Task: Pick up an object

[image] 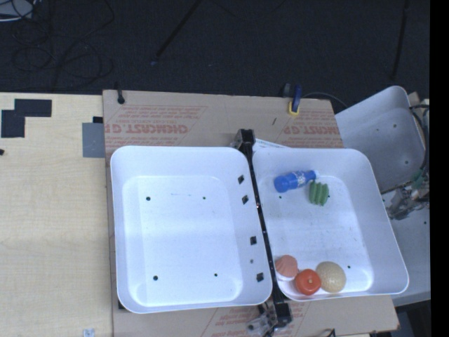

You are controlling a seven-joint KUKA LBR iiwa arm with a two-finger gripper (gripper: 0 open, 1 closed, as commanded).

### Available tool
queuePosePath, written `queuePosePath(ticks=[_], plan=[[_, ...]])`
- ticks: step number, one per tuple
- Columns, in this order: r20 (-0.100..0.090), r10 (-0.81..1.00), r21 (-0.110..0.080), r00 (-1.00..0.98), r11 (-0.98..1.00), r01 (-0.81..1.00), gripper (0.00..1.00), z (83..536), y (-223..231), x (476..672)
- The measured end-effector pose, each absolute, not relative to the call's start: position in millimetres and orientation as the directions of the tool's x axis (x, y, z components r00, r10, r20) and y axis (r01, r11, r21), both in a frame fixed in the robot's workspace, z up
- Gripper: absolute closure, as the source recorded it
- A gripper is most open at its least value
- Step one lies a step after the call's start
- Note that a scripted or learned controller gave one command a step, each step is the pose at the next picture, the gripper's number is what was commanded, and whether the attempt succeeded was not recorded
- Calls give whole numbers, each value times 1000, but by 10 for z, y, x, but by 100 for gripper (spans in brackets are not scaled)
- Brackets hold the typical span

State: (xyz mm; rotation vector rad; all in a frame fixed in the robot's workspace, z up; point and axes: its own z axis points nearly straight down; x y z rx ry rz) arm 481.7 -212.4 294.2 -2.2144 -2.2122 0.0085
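Two white bins [116, 188]; one blue bottle [294, 180], one green piece [319, 192], three balls [307, 281].

We see open floor across the middle of the right bin [379, 209], between two clusters. At its far end a blue bottle [294, 180] lies just beside a green object [319, 192]. Along the near wall a pink ball [285, 265], a red-orange ball [307, 281] and a beige ball [330, 276] sit packed together, touching. The black divider [254, 209] runs between this bin and the left bin [119, 209].
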Motion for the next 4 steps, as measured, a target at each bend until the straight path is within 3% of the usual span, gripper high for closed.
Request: queuePosePath(ticks=[1, 2, 3, 4], plan=[[-6, 1000, 12, -6, 6, 1000, 100, 3791, -2123, 6150], [-3, 1000, 11, -5, 5, 1000, 100, 4904, -1769, 6092], [1, 1000, -4, 1, -1, 1000, 100, 4697, -1850, 5894], [0, 1000, -6, 3, -3, 1000, 100, 4461, -2151, 5577]])
